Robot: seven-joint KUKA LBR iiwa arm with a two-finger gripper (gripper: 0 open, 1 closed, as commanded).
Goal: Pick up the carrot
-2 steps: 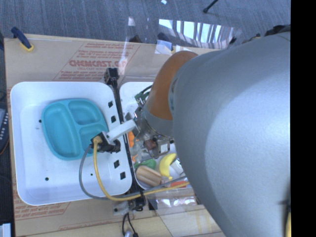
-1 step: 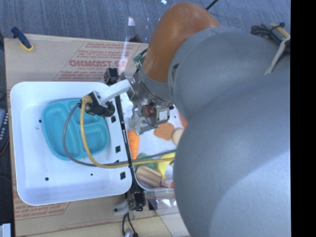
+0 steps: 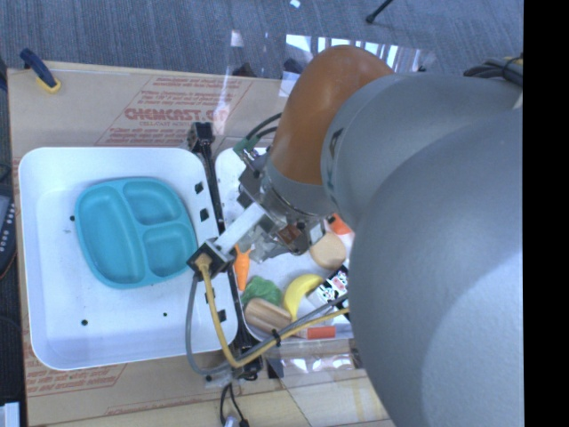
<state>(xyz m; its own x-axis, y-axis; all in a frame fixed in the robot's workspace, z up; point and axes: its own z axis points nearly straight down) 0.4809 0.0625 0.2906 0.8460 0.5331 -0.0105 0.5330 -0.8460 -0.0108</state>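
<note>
The big grey arm [image 3: 436, 238] fills the right side, and its orange band [image 3: 324, 105] sits above the wrist. Under it lies a brown sheet [image 3: 160, 105] with red writing. The big word looks like "CHEMCAST", and the small red lines around it are too tiny to read.

The left white bin [image 3: 36, 265] holds a blue tray [image 3: 133, 229] with three parts in it. The right white bin [image 3: 229, 169] is mostly hidden by the arm.

The gripper [image 3: 267, 234] hangs low over the right bin, near the wall between the two bins. I cannot tell how far apart its fingers are, or if they have hold of anything.

The carrot [image 3: 241, 269] is small, orange and thin. It lies in the right bin, just under the gripper and close to the bin's left wall. Its lower end is right next to a green leafy toy [image 3: 260, 290]. Near that are a yellow banana [image 3: 304, 289] and a tan bread roll [image 3: 267, 313].
</note>
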